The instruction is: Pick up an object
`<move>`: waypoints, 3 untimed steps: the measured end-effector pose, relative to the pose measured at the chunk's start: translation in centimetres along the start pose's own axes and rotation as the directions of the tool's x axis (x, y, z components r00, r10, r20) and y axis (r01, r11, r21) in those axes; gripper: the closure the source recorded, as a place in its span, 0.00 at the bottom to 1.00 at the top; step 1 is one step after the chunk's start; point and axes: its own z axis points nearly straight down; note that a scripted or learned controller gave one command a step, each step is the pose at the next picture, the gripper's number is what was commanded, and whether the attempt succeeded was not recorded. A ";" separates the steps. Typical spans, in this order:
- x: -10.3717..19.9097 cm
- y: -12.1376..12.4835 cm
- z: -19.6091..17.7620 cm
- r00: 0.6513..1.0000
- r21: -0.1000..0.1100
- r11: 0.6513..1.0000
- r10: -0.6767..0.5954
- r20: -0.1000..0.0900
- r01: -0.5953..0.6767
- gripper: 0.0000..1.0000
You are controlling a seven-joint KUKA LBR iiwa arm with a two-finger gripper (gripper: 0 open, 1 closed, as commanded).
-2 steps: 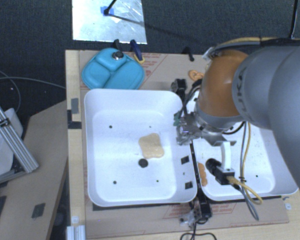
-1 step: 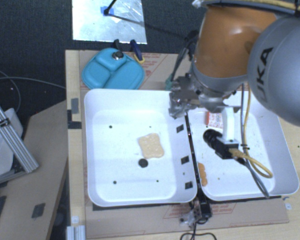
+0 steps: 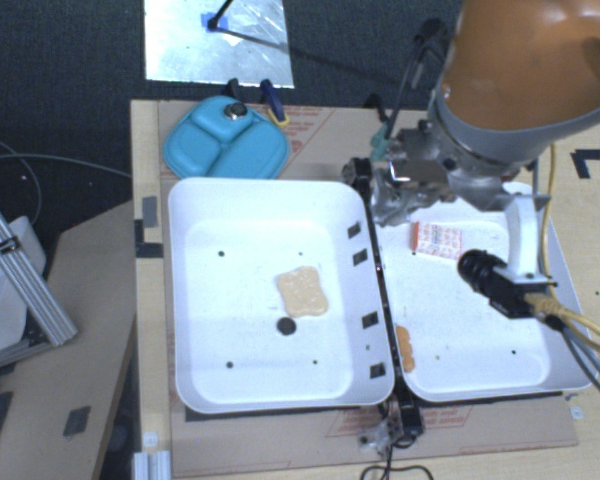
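A small red-and-white printed packet lay flat near the far edge of the right white bin, just beside the gripper; whether anything was grasped could not be told. A clean pick likely meant descending squarely over the packet, clear of the bin's wall.

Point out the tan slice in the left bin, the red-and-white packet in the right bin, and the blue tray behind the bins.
tan slice (image 3: 302,292), camera view, its middle
red-and-white packet (image 3: 438,240), camera view, its printed face
blue tray (image 3: 226,140), camera view, its top surface
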 end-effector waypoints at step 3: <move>0.6 1.7 -0.8 1.000 0.009 1.000 0.009 0.005 -0.009 1.00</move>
